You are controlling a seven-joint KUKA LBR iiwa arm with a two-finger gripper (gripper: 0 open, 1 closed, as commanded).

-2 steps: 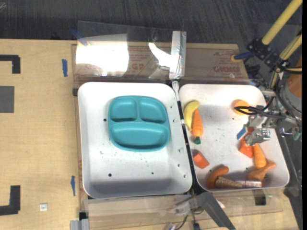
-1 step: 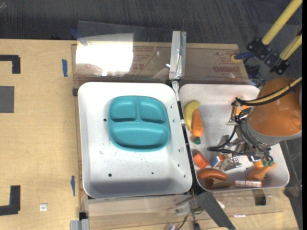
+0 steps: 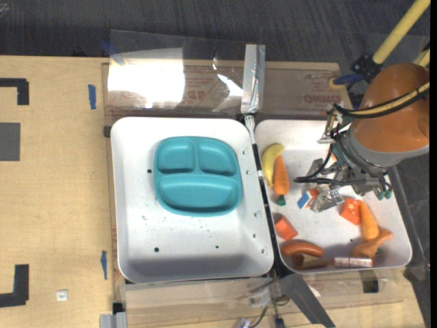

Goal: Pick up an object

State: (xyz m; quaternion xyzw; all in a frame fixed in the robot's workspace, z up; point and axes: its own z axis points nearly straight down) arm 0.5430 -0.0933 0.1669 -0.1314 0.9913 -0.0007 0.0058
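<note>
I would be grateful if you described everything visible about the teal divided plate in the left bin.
The teal divided plate is a rounded rectangle of smooth, matte plastic by its look. Raised ridges split it into three compartments: two smaller ones along the far side and one wide one along the near side. It lies flat and right way up on the floor of the left bin, a little toward the far side. Nothing rests in it, and it touches nothing besides the bin floor.

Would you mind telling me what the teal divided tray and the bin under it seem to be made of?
The teal divided tray looks like moulded plastic, semi-matte: uniform colour, soft rounded compartments. The left bin seems glossy white plastic, given its bright sheen and rounded rim.
</note>
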